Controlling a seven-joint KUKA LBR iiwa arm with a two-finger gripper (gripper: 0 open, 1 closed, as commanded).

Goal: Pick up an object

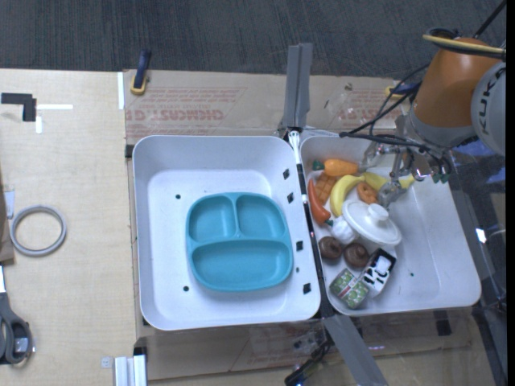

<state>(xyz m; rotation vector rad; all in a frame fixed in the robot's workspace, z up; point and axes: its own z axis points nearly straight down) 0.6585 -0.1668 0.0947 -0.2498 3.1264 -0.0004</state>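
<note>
The right bin (pixel 438 252) holds a pile of toy items along its left side. A yellow banana (pixel 346 193) lies beside an orange piece (pixel 339 167) and a red pepper (pixel 316 203). A white lidded pot (pixel 372 222) sits below them. Two brown donuts (pixel 330 249) lie in front of the pot, with a green carton (pixel 348 288) and a black-and-white pack (pixel 378 268) nearer the front. My gripper (pixel 392 190) hangs low over the bin's upper middle, just right of the banana's tip and above the pot. I see nothing held in it.
The left bin (pixel 157 215) holds a blue divided plate (pixel 239 241). A grey ring (pixel 36 230) and scissors (pixel 14 336) lie on the bench at far left. The right half of the right bin is bare white floor.
</note>
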